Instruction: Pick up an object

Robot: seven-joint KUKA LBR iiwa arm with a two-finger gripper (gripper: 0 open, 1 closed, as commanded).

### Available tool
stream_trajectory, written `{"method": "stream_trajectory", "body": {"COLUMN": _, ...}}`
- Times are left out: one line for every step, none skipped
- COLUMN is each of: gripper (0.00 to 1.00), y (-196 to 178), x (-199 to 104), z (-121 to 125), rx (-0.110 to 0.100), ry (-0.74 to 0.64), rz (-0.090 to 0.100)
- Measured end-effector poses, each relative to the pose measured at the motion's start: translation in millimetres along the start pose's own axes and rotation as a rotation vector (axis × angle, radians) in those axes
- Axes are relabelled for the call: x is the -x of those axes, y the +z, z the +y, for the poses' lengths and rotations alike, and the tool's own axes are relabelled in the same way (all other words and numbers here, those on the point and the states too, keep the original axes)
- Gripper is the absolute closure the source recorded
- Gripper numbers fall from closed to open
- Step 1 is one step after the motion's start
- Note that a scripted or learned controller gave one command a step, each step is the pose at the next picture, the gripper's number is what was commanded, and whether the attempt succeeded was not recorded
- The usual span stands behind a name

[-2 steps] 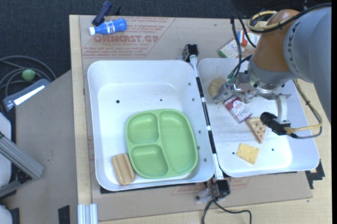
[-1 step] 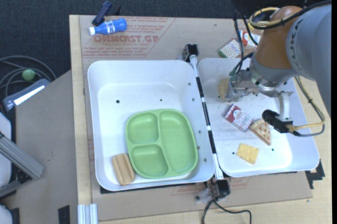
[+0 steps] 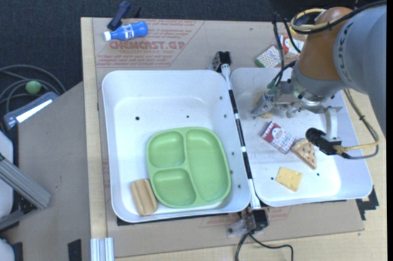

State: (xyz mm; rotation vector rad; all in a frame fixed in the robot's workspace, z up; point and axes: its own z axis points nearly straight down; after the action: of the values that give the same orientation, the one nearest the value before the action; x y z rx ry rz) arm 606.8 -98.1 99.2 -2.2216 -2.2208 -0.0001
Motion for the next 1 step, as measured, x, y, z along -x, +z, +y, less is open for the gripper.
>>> {"method": "stream_trajectory", "body": {"gripper": 0.00, "y": 15.1, "x": -3.9, "z": -35.4, "rx": -0.002, "ry": 0.000, "rz": 0.000}}
